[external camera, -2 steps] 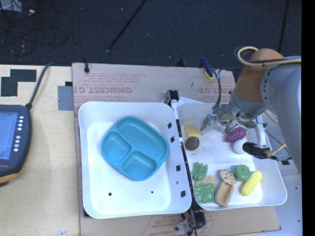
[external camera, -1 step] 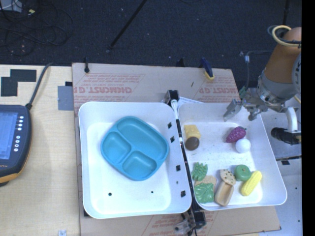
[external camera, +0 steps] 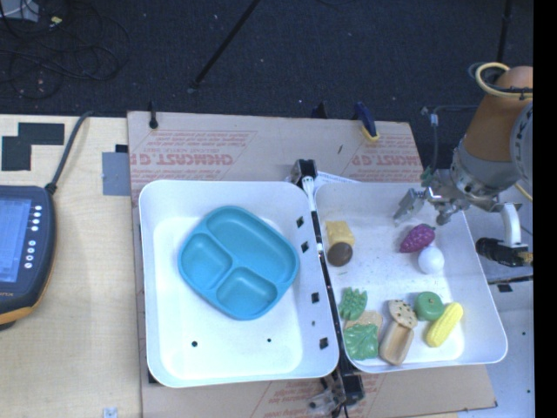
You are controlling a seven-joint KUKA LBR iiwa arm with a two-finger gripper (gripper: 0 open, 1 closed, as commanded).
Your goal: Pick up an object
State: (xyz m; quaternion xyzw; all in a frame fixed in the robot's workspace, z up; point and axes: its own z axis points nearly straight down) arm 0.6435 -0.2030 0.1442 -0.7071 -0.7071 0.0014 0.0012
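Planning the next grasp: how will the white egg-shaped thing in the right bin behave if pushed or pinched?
The white egg looks round and smooth, so it will probably roll when nudged and may squirt out of a pinch. It lies against the purple grapes, which might block rolling that way. It looks like a light plastic toy, though that is a guess.

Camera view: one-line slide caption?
Open two-finger gripper hovers above purple grape bunch in right white bin; blue divided plate lies in left bin.
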